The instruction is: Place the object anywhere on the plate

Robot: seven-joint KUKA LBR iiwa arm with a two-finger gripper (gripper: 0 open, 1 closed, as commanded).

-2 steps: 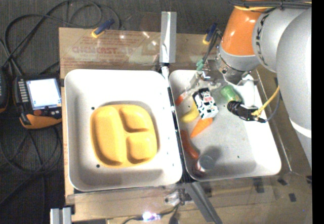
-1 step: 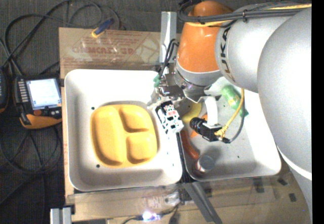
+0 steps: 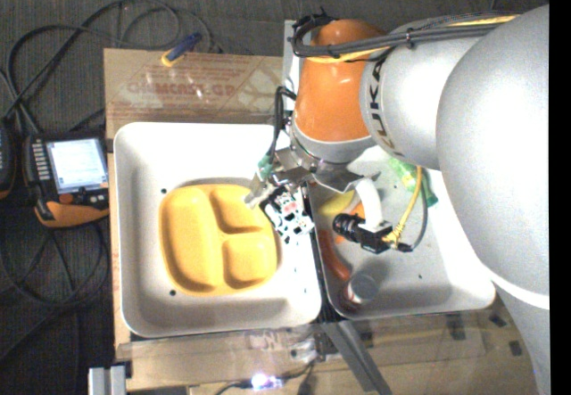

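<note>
I have just one camera, looking down on the bench. I see two white bins side by side, the left bin and the right bin. One yellow plate lies in the middle of the left bin. It has three dips in it, and all three look bare.

One arm comes in from the right side of the bench. Its tip hangs over the wall between the two bins, right at the plate's right rim. I cannot tell if the jaws are clenched or let go, because the arm's own parts crowd that spot.

One small black and white thing sits just under the tip, touching or just over the plate's right rim. I think this is the object, but it may be a part of the arm. I cannot tell if it is being carried.

In the right bin I count four things, partly hidden by the arm: one yellow, one red, one grey and round, one green.

I think the job is close to done but not done. The object has reached the plate's rim. It is not yet lying down on the plate.
</note>
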